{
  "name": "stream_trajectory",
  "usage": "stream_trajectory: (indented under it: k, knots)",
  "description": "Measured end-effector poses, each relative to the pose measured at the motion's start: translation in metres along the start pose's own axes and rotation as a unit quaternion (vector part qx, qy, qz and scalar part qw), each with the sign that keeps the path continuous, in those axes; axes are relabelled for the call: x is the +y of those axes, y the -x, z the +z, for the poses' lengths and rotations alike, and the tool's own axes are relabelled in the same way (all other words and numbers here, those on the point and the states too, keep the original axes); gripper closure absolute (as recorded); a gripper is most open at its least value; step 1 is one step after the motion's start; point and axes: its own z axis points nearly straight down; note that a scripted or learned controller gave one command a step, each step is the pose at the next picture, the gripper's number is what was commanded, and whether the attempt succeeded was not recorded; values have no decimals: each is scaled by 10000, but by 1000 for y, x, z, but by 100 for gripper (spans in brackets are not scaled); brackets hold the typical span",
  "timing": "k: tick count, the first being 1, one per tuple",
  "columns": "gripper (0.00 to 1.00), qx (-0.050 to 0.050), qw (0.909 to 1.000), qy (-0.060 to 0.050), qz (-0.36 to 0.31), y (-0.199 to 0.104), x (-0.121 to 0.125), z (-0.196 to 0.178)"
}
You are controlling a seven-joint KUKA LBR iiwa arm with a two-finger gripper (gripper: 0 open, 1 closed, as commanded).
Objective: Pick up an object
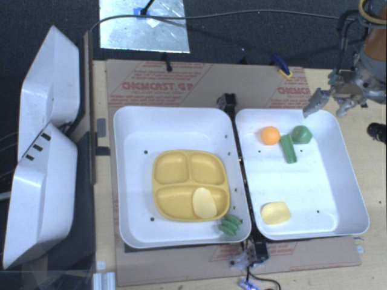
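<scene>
Above the right bin's (pixel 347 180) far corner, arm tilted in from the right, gripper (pixel 329 103) apparently spread open, holding nothing.

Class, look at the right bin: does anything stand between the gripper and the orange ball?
Nothing visible does. The gripper hangs above the right bin's far right corner; the orange ball lies in the open to its left, with the green vegetable beside it, not across the path.

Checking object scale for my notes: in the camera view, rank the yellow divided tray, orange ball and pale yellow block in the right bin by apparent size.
1. Yellow divided tray
2. Pale yellow block
3. Orange ball
</scene>
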Motion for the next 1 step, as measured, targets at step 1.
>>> stream_trajectory:
  k: [1]
  knots:
    - [0,-1,9996,6,-275,-13,23,-31]
